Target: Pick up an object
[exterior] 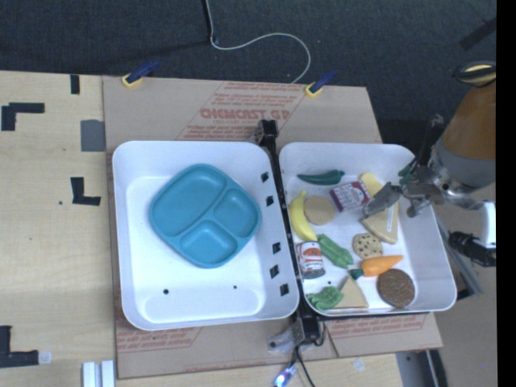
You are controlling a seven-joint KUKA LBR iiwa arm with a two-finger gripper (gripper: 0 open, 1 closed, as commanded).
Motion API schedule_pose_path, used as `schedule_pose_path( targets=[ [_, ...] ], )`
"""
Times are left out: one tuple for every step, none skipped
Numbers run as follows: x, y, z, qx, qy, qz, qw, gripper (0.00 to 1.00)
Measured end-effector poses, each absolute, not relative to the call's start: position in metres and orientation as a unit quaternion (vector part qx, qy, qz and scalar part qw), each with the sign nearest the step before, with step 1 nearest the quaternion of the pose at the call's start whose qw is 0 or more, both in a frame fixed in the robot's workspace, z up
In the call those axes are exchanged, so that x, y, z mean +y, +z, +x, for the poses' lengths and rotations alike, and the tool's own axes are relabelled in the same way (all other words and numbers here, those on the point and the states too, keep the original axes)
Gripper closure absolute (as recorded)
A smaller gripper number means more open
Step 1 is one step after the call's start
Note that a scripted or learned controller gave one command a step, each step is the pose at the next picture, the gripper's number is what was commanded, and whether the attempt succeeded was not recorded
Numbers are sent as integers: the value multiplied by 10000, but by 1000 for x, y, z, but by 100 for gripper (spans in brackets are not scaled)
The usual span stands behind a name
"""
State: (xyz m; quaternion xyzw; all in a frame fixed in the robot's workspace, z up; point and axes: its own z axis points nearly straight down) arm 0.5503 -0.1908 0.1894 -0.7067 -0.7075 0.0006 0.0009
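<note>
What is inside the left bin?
The left bin holds a blue sectioned plate, with nothing on it. Whatever lies beneath the plate is covered.

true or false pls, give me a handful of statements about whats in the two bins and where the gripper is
1. A blue divided plate lies in the left bin. True.
2. The banana lies in the left bin beside the plate. False: it lies in the right bin, near the wall that bin shares with the left one.
3. The gripper is over the right bin. True.
4. The carrot lies next to the brown round cookie. True.
5. The green pepper rests on the blue plate. False: it lies at the far end of the right bin.
</note>
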Motion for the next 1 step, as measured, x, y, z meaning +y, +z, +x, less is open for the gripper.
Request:
schedule_pose_path(
  targets=[
    [-144,242,490,-7084,-6,-7058,13,0]
  ],
)
